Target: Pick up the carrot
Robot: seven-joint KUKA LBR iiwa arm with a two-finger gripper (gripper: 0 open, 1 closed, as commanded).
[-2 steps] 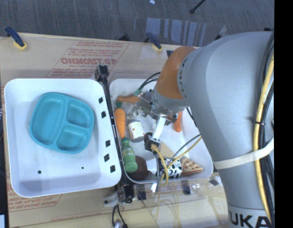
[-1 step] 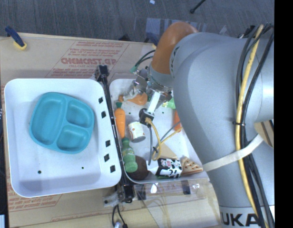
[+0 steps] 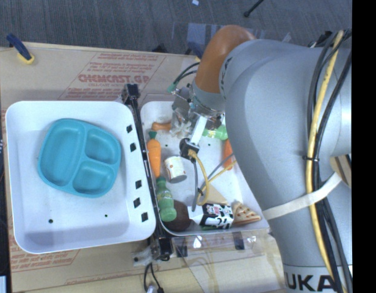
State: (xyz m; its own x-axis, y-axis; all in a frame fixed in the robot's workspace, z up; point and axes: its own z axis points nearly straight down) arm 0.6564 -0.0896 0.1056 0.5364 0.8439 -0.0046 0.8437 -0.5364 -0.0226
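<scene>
- The carrot [image 3: 154, 154] lies in the right bin [image 3: 152, 110], tight along that bin's left wall, in the far half, with its long axis parallel to the wall and the green tip toward the far edge.
- Just past its near end sits a small white cup [image 3: 174, 169], and below that along the same wall a green bottle [image 3: 166, 202] and a dark round thing [image 3: 182, 217].
- The gripper [image 3: 194, 127] hangs over the far part of the same bin, to the right of the carrot and slightly farther back, apart from it, nothing touching.
- So the carrot is to the left of the gripper and a bit nearer the front edge; my read is that the coming move is a short shift toward the left wall and then down.
- Whether the grip is wide or narrow I cannot tell; wrist and cabling blur it, and I see nothing clearly held.
- The wall is the catch: the carrot hugs it, so closing across the carrot's width looks tight on that side.
- A second orange piece [image 3: 227, 155] peeks out by the arm near the bin's right side, and a cow-patterned thing [image 3: 216, 215] and a waffle-like wedge [image 3: 245, 213] rest at the near edge.
- The left bin [image 3: 29, 121] carries a blue divided plate [image 3: 79, 156], well away from the action.
- The grey arm [image 3: 279, 133] covers the bin's right side.
</scene>
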